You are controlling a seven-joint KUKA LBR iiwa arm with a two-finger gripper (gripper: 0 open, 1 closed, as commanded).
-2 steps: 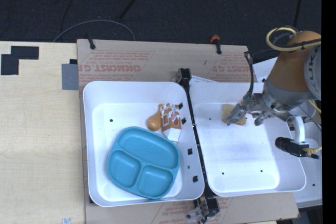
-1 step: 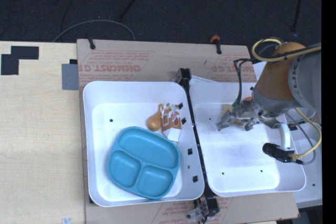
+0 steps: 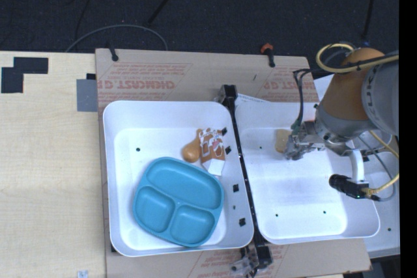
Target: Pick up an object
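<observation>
My gripper [image 3: 294,148] is low in the right bin [image 3: 306,205], near its back edge, with the grey and orange arm coming in from the right. A small tan object [image 3: 281,139] lies right at its left side, touching or nearly touching the fingertips. In the left bin [image 3: 124,140] a blue divided plate [image 3: 177,200] fills the front half. Behind the plate sit a small orange and white patterned item [image 3: 212,145] and an orange round piece [image 3: 191,152].
A black divider [image 3: 236,159] runs between the two bins. Cables and a black fitting [image 3: 348,185] hang from the arm over the right bin's right side. Cardboard [image 3: 169,78] lies under the bins, with light wood bench [image 3: 45,159] to the left.
</observation>
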